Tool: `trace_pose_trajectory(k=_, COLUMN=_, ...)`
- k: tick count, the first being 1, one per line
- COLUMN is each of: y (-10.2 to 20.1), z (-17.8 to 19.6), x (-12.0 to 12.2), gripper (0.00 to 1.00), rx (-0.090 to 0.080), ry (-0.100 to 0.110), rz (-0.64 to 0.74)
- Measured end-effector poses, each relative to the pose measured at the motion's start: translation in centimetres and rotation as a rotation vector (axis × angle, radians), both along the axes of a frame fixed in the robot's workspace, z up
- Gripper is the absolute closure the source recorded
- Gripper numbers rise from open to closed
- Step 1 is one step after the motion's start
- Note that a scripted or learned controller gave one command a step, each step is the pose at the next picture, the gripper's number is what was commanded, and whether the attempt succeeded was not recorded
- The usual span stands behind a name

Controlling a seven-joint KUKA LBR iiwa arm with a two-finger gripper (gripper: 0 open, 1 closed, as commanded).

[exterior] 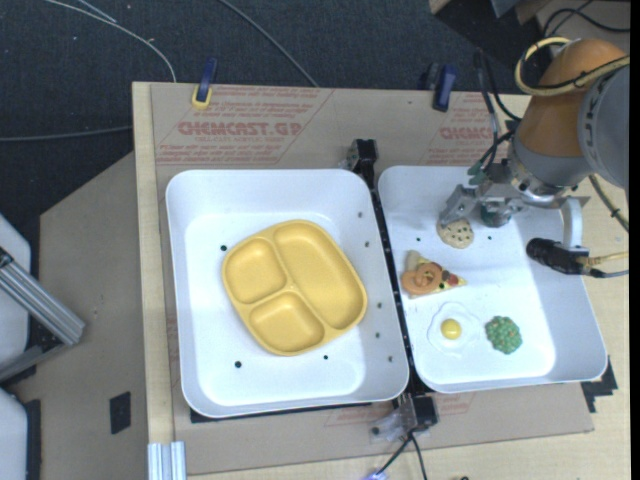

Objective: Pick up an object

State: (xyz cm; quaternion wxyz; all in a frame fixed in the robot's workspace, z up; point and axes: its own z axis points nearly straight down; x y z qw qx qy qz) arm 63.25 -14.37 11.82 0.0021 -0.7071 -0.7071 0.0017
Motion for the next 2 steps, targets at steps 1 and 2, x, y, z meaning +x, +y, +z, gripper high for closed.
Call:
trace_pose_trajectory(k=1, y=0.0, z=1.4, x=0.1, gripper=1.0, rx=-0.001, ry=-0.006, rz=0.0)
trace_pose_trajectory(k=2, y=0.9, z=7.4, x=0.2, gripper=1.0, rx=-0.002, ry=-0.012, rz=0.001)
